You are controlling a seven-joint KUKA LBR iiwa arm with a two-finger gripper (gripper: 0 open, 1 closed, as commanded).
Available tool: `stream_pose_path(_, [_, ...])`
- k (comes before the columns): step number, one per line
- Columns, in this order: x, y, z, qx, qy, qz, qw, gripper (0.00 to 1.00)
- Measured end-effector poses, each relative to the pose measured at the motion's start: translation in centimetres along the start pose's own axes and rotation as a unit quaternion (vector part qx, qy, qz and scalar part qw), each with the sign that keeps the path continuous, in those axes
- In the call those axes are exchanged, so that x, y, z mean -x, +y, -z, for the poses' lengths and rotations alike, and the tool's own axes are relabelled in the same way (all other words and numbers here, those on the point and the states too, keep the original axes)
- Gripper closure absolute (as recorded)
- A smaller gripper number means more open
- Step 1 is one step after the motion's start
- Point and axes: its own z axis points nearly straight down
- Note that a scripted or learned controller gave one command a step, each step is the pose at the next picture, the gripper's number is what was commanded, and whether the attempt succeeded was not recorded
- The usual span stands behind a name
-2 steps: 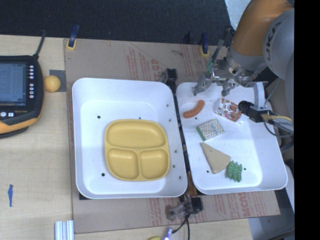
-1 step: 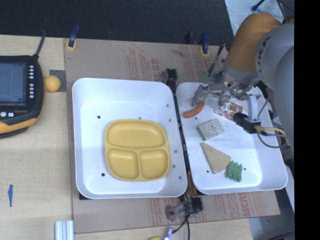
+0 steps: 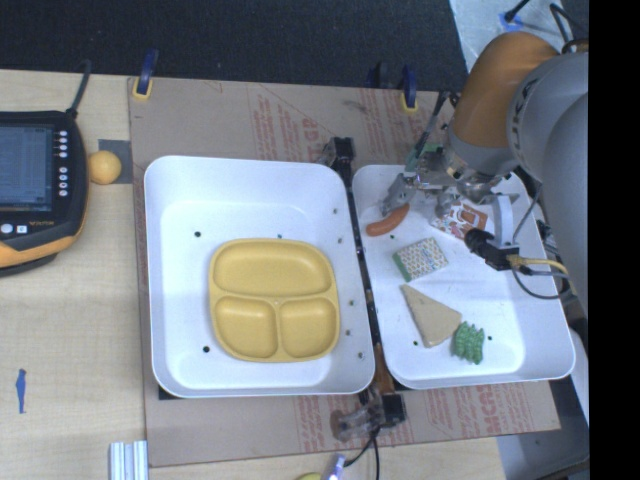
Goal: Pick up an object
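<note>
Pincer (image 3: pixel 413 190) just beside orange sausage (image 3: pixel 386 222)

A robotics lab, to judge by the gear. At the bench's (image 3: pixel 60 358) left edge, a teach pendant (image 3: pixel 35 193) with screen and buttons. Across the middle, a cardboard sheet (image 3: pixel 250 118) pinned along its far edge by blue clamps (image 3: pixel 147 73), and on it two white bins (image 3: pixel 165 298) side by side. Over the right bin's far edge, a grey-and-orange industrial arm (image 3: pixel 505 83). Inside that bin, a play-food wedge (image 3: pixel 432 316) among other small toys.
</note>
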Motion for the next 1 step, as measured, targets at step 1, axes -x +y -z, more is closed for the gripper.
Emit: stream_pose_path(1, [0.78, 0.51, -1.65, 0.007, 0.0, 0.001, 1.0, 0.0])
